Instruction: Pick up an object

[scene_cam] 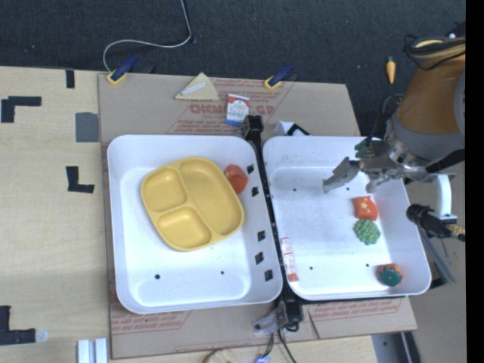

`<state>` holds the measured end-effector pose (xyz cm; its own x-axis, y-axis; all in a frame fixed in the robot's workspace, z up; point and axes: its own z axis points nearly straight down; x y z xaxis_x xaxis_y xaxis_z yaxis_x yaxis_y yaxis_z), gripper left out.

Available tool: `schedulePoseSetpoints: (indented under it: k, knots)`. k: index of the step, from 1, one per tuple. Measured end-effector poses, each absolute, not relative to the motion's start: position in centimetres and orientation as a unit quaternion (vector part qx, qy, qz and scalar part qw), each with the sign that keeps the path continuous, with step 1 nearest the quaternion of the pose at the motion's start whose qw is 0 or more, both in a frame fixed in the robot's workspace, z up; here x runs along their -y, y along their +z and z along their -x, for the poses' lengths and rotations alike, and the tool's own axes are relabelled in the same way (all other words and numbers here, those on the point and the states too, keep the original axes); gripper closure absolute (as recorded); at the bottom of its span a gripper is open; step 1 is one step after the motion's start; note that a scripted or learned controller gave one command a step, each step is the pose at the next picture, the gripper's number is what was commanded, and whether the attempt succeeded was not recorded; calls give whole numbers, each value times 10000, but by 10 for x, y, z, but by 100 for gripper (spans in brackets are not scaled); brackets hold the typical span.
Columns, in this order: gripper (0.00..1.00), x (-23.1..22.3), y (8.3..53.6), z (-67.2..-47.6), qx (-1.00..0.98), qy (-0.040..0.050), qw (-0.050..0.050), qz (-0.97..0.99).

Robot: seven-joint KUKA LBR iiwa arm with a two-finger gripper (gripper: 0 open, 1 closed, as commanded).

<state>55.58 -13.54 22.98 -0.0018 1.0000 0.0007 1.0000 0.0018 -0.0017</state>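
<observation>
Hovering open and empty, the gripper [349,174] sits near the orange block [364,206].

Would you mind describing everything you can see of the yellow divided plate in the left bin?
The yellow divided plate looks like matte moulded plastic, a rounded-corner shape with three compartments: two above and one below in the picture, split by raised ridges. It holds nothing visible. It lies flat, right side up, turned at a slant on the floor of the left bin, toward that bin's upper half. A small orange-red object sits at its upper right rim, seemingly touching it.
</observation>
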Motion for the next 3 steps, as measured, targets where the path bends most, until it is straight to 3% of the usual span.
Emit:
schedulePoseSetpoints:
  k: [1,2,3]
  knots:
    - [0,219,197,-584,7069,16,4,7073]
    - [0,222,95,-580,7076,3,3,7066]
    - [0,222,89,-547,7076,-13,-36,7066]
